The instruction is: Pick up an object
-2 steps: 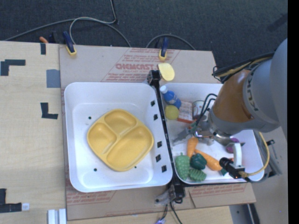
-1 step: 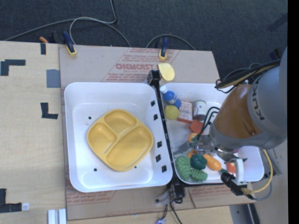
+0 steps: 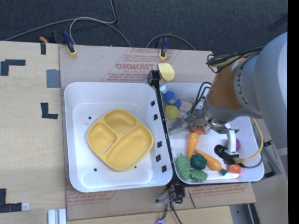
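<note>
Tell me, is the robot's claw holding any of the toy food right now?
It cannot be told. The gripper hangs low in the right bin, just above an orange carrot, but its tips are hidden among the toys.

Board print: I read "CHEMCAST" in red capitals on the brown cardboard sheet, just behind the two bins.
Line below it: smaller red lettering sits under that word, too blurred for me to read.
Orientation: from my camera the print runs slanted, rising toward the right.
</note>
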Controlling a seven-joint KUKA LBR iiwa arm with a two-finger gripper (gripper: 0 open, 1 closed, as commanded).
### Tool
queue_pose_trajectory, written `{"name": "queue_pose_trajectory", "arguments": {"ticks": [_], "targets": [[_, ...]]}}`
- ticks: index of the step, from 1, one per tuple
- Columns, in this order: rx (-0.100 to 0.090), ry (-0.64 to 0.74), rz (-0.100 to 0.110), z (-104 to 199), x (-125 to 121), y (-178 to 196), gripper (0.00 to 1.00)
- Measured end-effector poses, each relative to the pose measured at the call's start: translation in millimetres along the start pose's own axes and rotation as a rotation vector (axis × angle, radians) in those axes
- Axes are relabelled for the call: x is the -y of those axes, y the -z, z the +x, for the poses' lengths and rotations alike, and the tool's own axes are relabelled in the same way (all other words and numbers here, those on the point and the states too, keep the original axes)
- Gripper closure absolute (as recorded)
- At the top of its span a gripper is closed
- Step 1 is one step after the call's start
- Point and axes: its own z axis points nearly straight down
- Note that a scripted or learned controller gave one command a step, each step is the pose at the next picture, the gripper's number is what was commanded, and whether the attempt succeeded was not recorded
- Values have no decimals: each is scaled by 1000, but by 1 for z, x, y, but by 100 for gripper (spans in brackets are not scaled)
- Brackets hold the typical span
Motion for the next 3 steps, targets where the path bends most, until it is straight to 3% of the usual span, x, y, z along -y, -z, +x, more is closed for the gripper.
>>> {"name": "queue_pose_trajectory", "arguments": {"ticks": [1, 2, 3], "targets": [[0, -1, 1, -14, 30, 0, 0], [3, 0, -2, -14, 30, 10, 100], [-2, 2, 2, 62, 2, 100, 100]]}}
